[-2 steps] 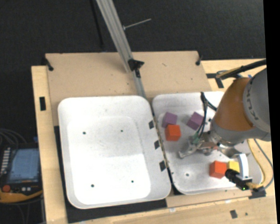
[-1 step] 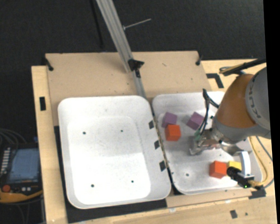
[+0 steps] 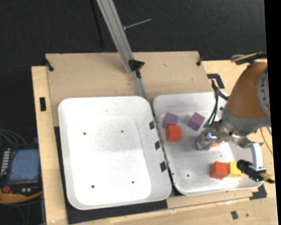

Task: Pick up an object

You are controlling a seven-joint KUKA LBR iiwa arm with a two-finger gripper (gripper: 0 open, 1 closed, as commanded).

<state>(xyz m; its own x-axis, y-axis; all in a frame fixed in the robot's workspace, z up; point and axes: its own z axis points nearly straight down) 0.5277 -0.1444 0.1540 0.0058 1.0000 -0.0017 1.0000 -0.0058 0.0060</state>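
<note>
Several small blocks lie in the right bin [image 3: 192, 182]. A purple cube [image 3: 170, 118] and an orange cube [image 3: 173, 133] sit close together near its left wall. Another purple cube [image 3: 196, 121] lies further right. At the front right, an orange cube [image 3: 220, 170] touches a yellow block [image 3: 234, 169]. My gripper [image 3: 204, 142] hangs low over the middle of this bin, just below the second purple cube. A purplish patch shows at its tip and a sliver of orange [image 3: 216, 142] beside it; what they belong to is unclear.
The left bin [image 3: 107, 147] lies beside the right one, with black clips [image 3: 157, 144] along the shared wall. A slanted metal bar [image 3: 119, 35] rises at the back. The grey and orange arm [image 3: 246, 100] covers the right bin's far right corner.
</note>
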